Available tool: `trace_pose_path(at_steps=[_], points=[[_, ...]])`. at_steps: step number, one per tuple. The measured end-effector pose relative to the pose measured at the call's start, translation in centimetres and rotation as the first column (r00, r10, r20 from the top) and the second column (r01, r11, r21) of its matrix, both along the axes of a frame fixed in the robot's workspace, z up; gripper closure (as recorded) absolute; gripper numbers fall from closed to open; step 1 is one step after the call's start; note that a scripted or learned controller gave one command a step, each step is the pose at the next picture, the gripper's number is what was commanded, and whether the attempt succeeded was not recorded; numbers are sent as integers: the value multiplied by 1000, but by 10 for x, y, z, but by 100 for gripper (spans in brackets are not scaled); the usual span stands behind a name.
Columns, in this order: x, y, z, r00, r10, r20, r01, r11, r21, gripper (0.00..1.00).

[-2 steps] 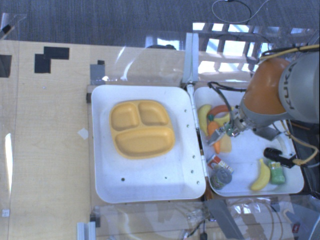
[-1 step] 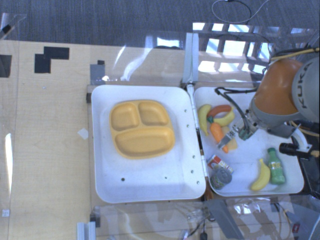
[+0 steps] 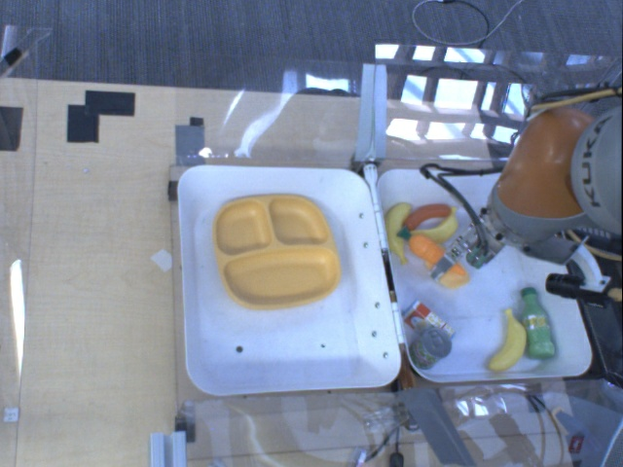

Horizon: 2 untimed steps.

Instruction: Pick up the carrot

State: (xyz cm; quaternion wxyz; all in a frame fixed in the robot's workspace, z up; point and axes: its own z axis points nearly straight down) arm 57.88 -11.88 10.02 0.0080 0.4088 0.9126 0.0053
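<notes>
Fingers of the gripper (image 3: 456,264) close on the carrot (image 3: 434,258) in the right bin (image 3: 574,358), just below a banana (image 3: 397,224). Both bins sit on a wooden bench (image 3: 88,290) before grey carpet (image 3: 195,27); the arm (image 3: 545,178) bends down from the carrot's right.

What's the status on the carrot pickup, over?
Gripper down on carrot in right bin, grip unclear. Bananas and sausage crowd alongside.
</notes>
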Motion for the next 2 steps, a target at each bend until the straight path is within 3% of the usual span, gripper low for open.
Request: trace_pose_path(at_steps=[1, 2], points=[[-57, -25, -10, 982, 190, -1, -190, 982, -8, 100], [-20, 31, 108, 996, 93, -11, -93, 996, -4, 100]])
